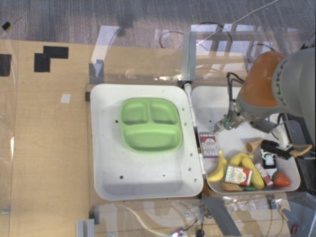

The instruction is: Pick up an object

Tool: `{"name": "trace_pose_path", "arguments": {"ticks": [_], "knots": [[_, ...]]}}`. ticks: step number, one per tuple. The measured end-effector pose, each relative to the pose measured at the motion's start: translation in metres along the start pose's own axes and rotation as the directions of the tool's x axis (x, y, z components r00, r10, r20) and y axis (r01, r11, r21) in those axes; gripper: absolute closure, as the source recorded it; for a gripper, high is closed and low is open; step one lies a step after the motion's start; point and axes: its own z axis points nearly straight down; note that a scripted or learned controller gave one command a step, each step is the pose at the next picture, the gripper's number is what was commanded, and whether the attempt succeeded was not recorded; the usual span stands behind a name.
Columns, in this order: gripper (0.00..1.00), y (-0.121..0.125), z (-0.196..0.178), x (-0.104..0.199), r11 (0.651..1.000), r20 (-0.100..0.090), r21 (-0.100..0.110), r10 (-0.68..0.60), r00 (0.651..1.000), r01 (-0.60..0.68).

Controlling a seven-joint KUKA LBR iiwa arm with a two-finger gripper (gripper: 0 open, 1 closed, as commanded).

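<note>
Banana [217, 168] lengthwise up-right to down-left in right bin [210, 100]; pincer [228, 124] state unclear.

I see 2 white bins on the bench [44, 132]. The left bin [106, 181] holds a green divided tray [149, 124]. In the right bin [212, 100] my claw [228, 123] hangs above a small red-and-white box [209, 145], with bananas [232, 163] and other groceries piled nearby.

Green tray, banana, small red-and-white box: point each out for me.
green tray [150, 125], camera view, centre divider.
banana [218, 168], camera view, mid-curve.
small red-and-white box [209, 145], camera view, top face.
</note>
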Motion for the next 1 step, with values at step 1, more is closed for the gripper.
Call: {"name": "trace_pose_path", "arguments": {"ticks": [1], "knots": [[0.00, -0.0058, -0.0024, -0.0108, 1.000, 0.019, -0.001, 0.011, 1.000, -0.011]]}}
